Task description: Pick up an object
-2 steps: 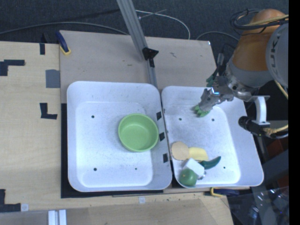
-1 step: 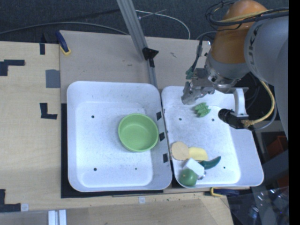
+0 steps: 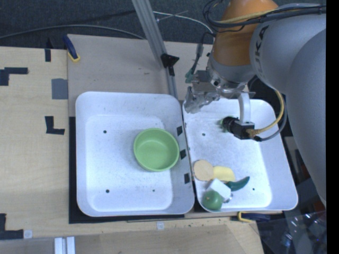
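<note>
Green ball [image 3: 212,200] front of right bin [image 3: 265,157]; hand [image 3: 197,102] above rear-left corner

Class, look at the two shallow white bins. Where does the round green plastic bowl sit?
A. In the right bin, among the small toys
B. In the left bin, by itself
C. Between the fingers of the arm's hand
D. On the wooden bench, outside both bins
B: the round green plastic bowl sits upright on the floor of the left white bin, with nothing else beside it there.

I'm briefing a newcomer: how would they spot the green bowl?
Find the left shallow white bin. The round light-green plastic bowl sits toward its right side, open side up. The only other green things are a smaller ball and pepper in the other bin.
</note>
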